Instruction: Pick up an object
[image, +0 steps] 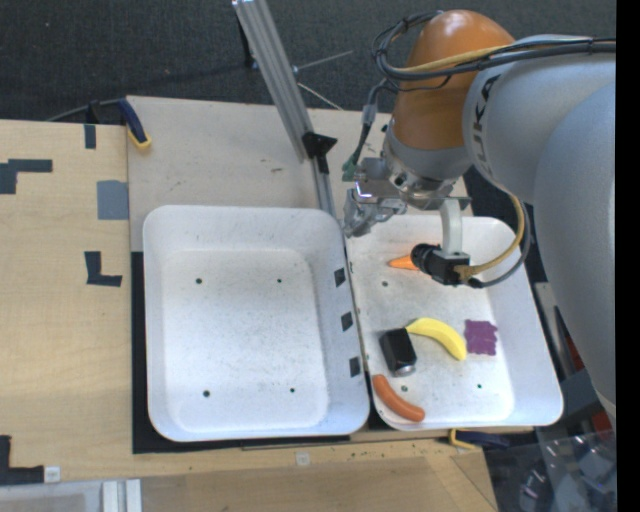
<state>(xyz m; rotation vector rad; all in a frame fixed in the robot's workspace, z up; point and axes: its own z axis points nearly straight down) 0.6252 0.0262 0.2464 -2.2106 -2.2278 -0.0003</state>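
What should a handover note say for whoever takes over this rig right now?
End effector: over the right bin's upper left corner, nothing seen between its fingers.
Things, all in the right bin: banana, black block, purple piece, sausage, and an orange piece partly hidden by the arm.
Done: nothing lifted.
Left: pick one item and raise it.

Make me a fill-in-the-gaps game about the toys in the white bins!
1. The curved yellow toy banana lies in the ____ white bin.
2. The flat square beside the banana is coloured ____.
3. The small black block lies ____ of the banana.
4. The gripper hangs over that bin's ____ left corner.

Missing words: right; purple; left; far
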